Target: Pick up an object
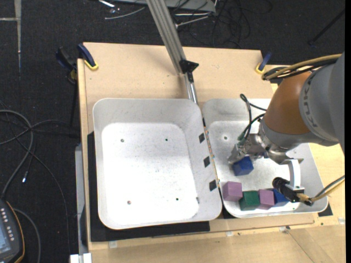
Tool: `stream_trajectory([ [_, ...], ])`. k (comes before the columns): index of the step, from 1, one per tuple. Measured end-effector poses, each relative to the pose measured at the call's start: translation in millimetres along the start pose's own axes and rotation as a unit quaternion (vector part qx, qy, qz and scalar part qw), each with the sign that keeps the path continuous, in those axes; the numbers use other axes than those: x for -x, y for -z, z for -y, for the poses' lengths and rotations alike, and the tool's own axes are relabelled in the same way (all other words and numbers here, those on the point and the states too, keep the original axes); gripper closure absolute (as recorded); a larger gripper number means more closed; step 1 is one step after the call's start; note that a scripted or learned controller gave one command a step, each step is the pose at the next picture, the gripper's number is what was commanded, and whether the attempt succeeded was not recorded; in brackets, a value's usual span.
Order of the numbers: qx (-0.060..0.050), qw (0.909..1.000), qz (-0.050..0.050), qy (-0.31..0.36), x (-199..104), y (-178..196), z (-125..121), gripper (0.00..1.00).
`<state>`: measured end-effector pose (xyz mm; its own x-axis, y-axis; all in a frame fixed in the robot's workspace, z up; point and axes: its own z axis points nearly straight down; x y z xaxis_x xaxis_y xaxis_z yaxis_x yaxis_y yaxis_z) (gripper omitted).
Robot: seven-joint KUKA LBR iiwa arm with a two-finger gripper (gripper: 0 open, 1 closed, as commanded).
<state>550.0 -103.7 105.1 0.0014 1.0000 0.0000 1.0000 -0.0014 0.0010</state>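
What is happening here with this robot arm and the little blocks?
A grey arm with an orange band reaches in from the right over the right bin. Its gripper sits right at a blue block, but whether the block is gripped cannot be told from this view. Along the bin's near edge lie a purple block, a green block, another purple block and a second blue block. The left bin lies beside it.
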Motion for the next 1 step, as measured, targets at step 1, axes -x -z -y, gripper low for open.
stream_trajectory([
  [1, 0.004, 1.0000, -0.001, 0.006, -83.4, 94.8, -29.5, 1.00],
])
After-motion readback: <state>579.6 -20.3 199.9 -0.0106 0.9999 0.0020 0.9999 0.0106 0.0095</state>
